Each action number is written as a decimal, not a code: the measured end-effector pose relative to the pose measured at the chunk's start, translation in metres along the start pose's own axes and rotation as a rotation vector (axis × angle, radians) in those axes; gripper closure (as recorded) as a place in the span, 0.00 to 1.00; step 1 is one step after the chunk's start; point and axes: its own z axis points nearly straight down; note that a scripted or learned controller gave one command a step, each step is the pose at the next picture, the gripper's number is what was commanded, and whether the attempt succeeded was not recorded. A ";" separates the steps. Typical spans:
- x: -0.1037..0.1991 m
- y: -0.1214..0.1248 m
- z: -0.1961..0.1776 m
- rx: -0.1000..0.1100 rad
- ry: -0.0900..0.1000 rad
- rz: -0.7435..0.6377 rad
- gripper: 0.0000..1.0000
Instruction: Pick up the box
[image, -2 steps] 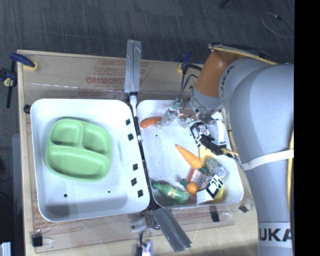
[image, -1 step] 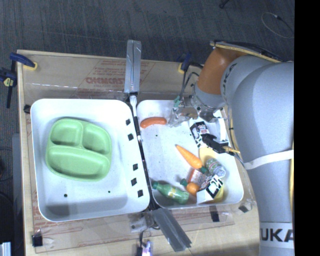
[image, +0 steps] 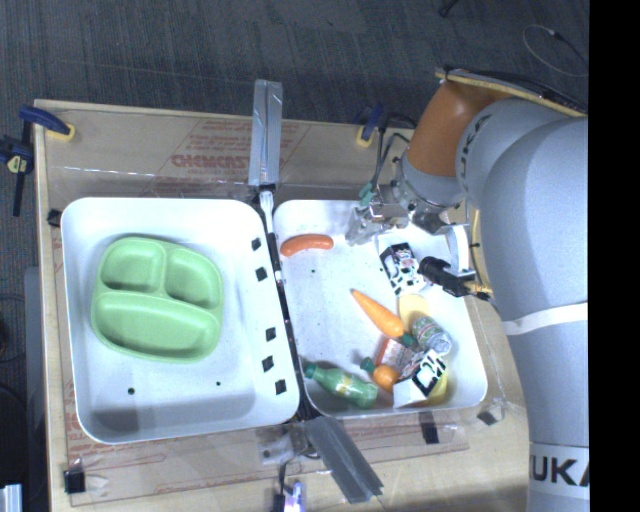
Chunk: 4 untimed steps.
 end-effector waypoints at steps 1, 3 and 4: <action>0.028 -0.045 0.038 0.004 0.002 -0.064 1.00; 0.032 -0.024 -0.092 0.000 -0.001 -0.300 1.00; 0.033 -0.023 -0.103 -0.001 -0.002 -0.305 1.00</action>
